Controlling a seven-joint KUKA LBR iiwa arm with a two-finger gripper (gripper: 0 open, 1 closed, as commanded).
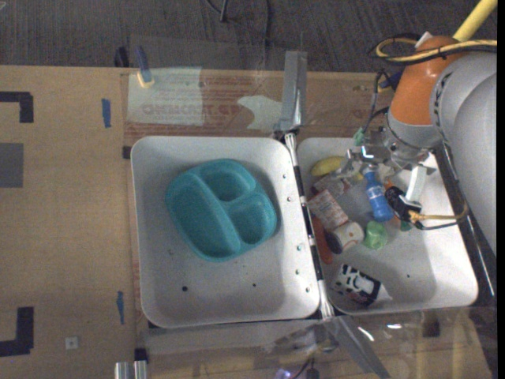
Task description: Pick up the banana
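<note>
The banana (327, 165) is a small yellow curved fruit lying at the back left corner of the right bin (442, 279), close to the divider between the bins. My gripper (366, 155) hangs below the orange wrist band (418, 93), just right of the banana and over the back of the right bin. It sits directly behind the top of a blue bottle (378, 197). Nothing yellow shows at the gripper's tip.
The left bin (158, 275) holds a teal divided plate (222, 208). In the right bin, a labelled can (327, 207), a white cup (347, 234), a green object (376, 234), an orange strip (322, 243) and a black-and-white object (359, 283) crowd around the banana.
</note>
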